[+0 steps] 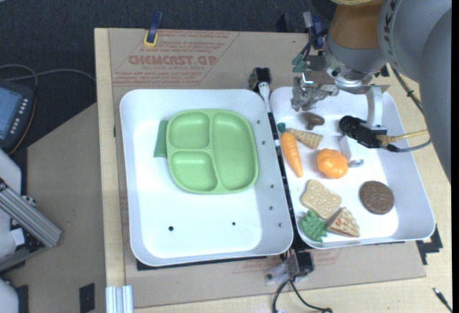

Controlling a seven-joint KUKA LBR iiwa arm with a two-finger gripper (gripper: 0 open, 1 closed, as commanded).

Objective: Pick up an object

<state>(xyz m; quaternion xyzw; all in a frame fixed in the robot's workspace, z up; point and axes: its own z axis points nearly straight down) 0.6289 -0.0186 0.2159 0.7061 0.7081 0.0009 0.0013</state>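
Note:
My gripper [308, 97] hangs over the back left corner of the right bin [414, 198], open with nothing between its fingers. Just in front of it lies a small brown piece [313, 119], apart from the fingertips. Nearby in the same bin are a waffle cone [305, 137], an orange carrot [290, 152] along the left wall and an orange fruit [331, 163]. Further forward sit a brown cookie [376, 197], a bread slice [320, 197], a sandwich wedge [344, 222] and a green leafy piece [312, 224].
The left bin [143, 218] holds a green divided plate [212, 150]. The arm comes in from the upper right above the right bin's back edge. A cardboard sheet [172, 53] lies under both bins.

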